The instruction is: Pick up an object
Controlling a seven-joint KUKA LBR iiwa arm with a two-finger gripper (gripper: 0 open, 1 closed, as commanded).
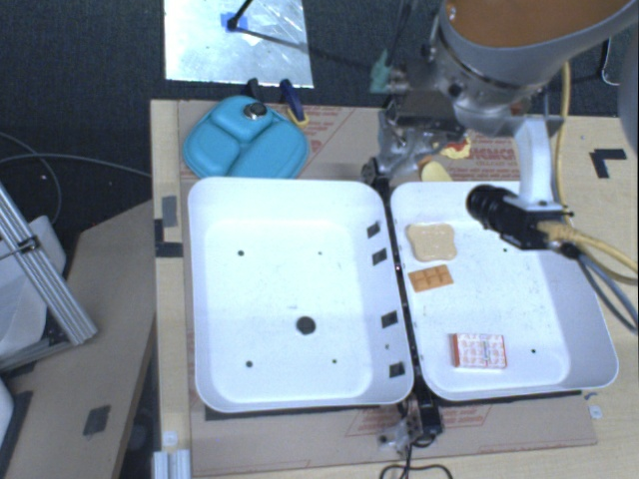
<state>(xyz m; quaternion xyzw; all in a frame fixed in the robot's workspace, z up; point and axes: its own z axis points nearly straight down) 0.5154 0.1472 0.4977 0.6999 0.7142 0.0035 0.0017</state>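
Note:
The right bin (589,337) holds a tan bread-shaped piece (431,240), an orange waffle-like cracker (430,278) just below it, and a red-and-white packet (477,350) near the front. A yellow item (435,172) lies at the bin's far edge, partly hidden by the arm. In the left bin (215,267) lies a small dark disc (306,325). My gripper (397,156) hangs over the far rim where the two bins meet, beside the yellow item, and its tip is lost in dark clutter.
A black cylinder (504,216) on the arm juts over the right bin's far part, with hoses trailing right. A blue lidded container (247,140) sits behind the left bin. A shiny metal sheet (237,23) lies on the floor beyond.

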